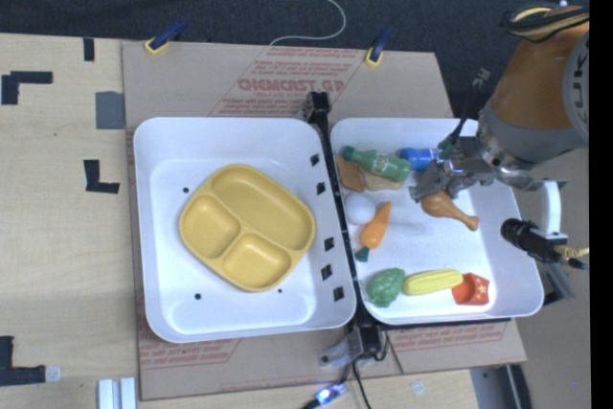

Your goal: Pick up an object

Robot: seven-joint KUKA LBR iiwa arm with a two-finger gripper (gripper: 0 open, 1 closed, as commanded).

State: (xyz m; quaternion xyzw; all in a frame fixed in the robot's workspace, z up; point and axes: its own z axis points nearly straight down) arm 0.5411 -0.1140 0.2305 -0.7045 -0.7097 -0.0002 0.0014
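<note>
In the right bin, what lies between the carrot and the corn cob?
Bare white bin floor. In the camera view, nothing lies between the carrot and the corn cob; the green broccoli piece touches the cob's left end.

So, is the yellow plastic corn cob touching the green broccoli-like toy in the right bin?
Touching. In the camera view the yellow plastic corn cob lies with its left end against the green broccoli-like toy near the front wall of the right white bin, with no white gap between them.

gripper (439, 179) hovers by drumstick (450, 207) in right bin (512, 287); yellow tray (247, 226) left.
</note>
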